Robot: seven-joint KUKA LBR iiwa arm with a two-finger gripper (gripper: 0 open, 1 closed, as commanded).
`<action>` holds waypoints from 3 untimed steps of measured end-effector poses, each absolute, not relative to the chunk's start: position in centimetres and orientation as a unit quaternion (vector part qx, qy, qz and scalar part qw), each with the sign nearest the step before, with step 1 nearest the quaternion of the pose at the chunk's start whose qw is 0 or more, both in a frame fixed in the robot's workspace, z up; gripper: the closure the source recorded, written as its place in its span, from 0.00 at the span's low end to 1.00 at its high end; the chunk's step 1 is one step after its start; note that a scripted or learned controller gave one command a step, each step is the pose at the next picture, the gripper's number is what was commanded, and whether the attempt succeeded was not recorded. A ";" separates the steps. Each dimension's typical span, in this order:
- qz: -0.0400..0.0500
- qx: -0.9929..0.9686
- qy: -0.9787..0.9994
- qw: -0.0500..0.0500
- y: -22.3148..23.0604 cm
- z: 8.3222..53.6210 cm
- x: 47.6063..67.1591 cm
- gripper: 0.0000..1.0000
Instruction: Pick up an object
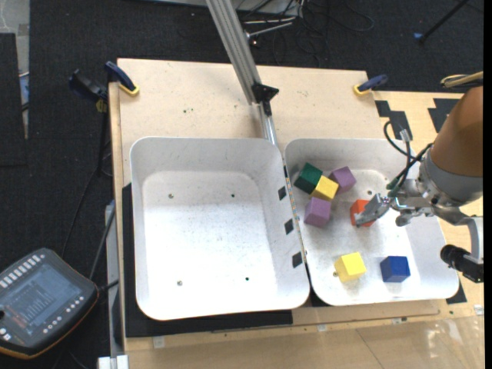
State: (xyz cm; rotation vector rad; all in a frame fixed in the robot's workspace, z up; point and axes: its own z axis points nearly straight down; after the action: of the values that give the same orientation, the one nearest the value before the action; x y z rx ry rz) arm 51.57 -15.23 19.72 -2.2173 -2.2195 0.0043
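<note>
So the arm comes in from the right over the right-hand bin [430,283], and the gripper [374,208] is down right at the orange block [360,213], roughly mid-bin. From where I'm standing it looks like the fingers sit on either side of that block, narrow, but honestly I can't tell if it's really pinched or just touching. Too small and too much metal in the way.

The orange block looks like a little rigid cube, probably foam or wood, so light and stiff. Nothing fragile about it. Flat faces mean the sensible hold is across two opposite sides, squarely, not corner to corner, otherwise I'd guess it twists out. It also looks a bit tilted, which could make the pinch sloppy.

Rest of the bin: a green cube [308,178], a yellow cube [326,187] touching it, a purple cube [344,177] just beside those, and another purple cube [317,212] a bit below. Near the front there's a second yellow cube [350,266] and a blue cube [394,268], well apart from the gripper. The left bin [146,206] sits next to it on the surface [200,98].

Arm pose: wrist low, orange band [465,129] above, the gripper reaching leftwards and down at a slant into the bin.
</note>
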 end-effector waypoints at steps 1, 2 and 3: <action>0.000 -0.707 -0.707 0.000 -15.2 20.0 51.7 0.00; 0.002 -0.707 -0.707 0.003 -15.0 13.6 51.9 0.00; 0.001 -0.707 -0.707 0.001 -15.0 9.3 51.9 0.00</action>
State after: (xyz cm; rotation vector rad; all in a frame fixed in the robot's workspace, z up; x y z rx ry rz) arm 51.90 -14.95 9.30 -2.2213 -2.2196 0.0024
